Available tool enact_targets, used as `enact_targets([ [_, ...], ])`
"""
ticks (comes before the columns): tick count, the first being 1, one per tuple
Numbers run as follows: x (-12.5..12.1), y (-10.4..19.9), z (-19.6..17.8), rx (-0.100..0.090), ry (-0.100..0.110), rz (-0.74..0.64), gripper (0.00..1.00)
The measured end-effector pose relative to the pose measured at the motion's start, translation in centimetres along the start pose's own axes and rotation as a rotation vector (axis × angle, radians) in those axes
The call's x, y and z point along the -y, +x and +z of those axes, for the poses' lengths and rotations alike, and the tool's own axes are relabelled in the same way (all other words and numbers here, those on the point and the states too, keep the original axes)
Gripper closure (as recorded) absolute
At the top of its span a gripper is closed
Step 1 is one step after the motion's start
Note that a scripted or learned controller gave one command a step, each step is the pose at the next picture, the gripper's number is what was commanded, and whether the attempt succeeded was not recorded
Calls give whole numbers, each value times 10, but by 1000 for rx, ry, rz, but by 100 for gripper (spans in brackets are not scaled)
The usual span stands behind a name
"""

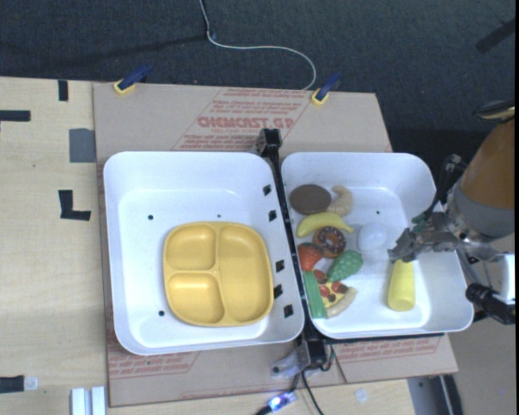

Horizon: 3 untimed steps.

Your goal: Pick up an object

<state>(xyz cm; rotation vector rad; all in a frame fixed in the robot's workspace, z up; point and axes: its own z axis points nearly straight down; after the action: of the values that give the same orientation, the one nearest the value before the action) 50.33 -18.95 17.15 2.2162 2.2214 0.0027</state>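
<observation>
Nothing has yet been lifted, as far as can be judged. The tool (408,247) is seen low inside the right bin (389,164), just above the upper end of the yellow block (400,285), which lies flat on the bin floor. Whether the tool is spread or closed cannot be told, and nothing is seen held in it. Left of the block, a pile of toy food is gathered against the bin's left wall: a banana (323,224), a brown disc (310,199), a pizza slice (336,296). The block is judged the likely target; the grasp and the lift remain to be done.
</observation>
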Motion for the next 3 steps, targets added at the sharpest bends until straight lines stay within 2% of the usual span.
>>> enact_targets([
  [1,-1,0,-53,0,0,0,100],
  [3,2,106,-40,-3,7,-4,100],
])
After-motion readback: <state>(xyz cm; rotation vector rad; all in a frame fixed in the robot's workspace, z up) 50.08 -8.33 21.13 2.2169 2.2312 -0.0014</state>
